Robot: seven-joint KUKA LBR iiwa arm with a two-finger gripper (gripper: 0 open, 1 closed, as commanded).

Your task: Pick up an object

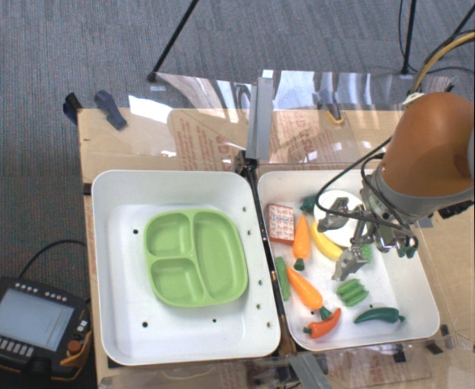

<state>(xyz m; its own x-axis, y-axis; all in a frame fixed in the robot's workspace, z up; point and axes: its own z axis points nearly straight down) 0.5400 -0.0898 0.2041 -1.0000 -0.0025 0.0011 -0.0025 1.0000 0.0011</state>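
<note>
**Banana under the hand, grasp not yet made**

Banana (328,244) lies in the right bin (422,294), toward its far middle, and looks like the likeliest target, though the task names no one object. In the camera view the hand (353,258) hangs low over that bin, its tip just beside the banana's right end and a little nearer than it. Whether it is open or closed I cannot tell; the metal parts there overlap too much to read. Nothing can be seen gripped.

Around the banana: a carrot (301,237) touching its left side, a red box (280,222) further left, a second carrot (304,287) nearer, green beans (352,291) just near of the hand, a green pepper (378,316) and a red pepper (325,324) along the near edge.

I judge the step to be the final descent. The next move calls for settling squarely on one item, clear of its neighbours, before closing and lifting.

The left bin (116,217) holds a green tray (195,258), well apart from the hand.
</note>
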